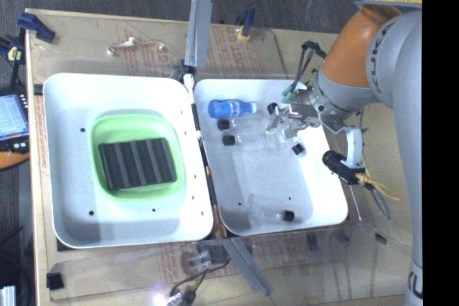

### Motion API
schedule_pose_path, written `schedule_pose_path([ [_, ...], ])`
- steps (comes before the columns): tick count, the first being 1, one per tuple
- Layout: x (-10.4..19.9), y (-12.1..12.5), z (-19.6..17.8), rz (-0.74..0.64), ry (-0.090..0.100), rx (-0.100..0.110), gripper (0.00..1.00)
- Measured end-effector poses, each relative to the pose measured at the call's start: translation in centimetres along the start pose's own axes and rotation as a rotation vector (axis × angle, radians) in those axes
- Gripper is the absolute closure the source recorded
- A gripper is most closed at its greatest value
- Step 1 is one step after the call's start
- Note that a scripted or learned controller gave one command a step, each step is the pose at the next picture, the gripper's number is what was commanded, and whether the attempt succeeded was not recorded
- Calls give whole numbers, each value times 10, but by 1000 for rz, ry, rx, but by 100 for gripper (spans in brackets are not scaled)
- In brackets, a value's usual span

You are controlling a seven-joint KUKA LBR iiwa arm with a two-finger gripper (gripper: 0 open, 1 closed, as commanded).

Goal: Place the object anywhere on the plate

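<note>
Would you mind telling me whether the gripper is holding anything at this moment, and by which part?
It cannot be told: the gripper sits low over the right bin among clear bottles, but no object shows between its jaws.

no text, label, brand or number could be read. faint reddish printing was seen on the bench board (143,46) near the top of the frame and along the lower edge, but it was too blurred to be made out.
</note>
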State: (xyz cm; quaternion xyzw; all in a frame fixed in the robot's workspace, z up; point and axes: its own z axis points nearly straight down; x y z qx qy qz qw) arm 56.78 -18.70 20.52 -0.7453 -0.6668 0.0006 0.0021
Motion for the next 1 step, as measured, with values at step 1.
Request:
schedule_pose_path([
  [1,0,0,0,0,0,0,0],
])
